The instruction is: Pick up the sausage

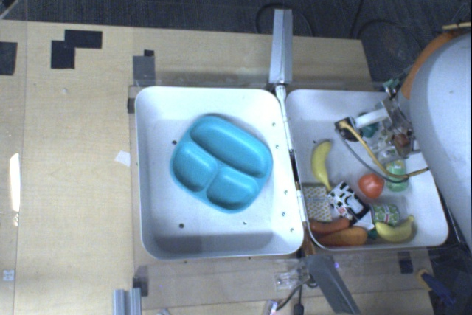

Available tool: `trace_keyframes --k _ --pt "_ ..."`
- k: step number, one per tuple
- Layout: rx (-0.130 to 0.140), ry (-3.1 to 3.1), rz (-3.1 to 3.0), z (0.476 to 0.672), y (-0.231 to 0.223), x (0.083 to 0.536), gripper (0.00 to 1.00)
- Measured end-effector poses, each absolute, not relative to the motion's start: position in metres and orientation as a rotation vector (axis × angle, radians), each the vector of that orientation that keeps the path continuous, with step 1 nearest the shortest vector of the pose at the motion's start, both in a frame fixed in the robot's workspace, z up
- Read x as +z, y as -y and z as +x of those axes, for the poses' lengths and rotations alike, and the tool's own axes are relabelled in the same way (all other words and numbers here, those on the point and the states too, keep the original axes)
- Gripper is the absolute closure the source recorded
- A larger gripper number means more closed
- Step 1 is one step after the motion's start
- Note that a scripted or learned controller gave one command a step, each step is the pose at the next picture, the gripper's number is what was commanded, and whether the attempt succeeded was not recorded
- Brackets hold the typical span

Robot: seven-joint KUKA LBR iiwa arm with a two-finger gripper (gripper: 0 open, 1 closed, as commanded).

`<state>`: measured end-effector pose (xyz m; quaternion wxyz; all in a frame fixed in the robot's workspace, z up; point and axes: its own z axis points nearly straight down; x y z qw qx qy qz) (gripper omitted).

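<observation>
**Sausage at 6 o'clock in right bin, jaw state unclear**

Camera view: the sausage [340, 235] is seen against the near wall of the right bin [310, 105], about 6 o'clock, touching a cow-patterned toy [344, 200]. A blue tray [221, 161] sits in the left bin [158, 181]. The gripper [383, 130] is located at 2 o'clock; whether the jaws are open cannot be told.
</observation>
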<state>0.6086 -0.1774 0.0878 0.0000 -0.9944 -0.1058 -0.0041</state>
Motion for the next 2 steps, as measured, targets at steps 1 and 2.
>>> trace_keyframes --k 1,2 --pt "-0.007 0.329 -3.125 0.61 0.137 0.162 1.0" --pt "-0.013 0.519 -3.1 0.616 0.117 0.089 1.0"
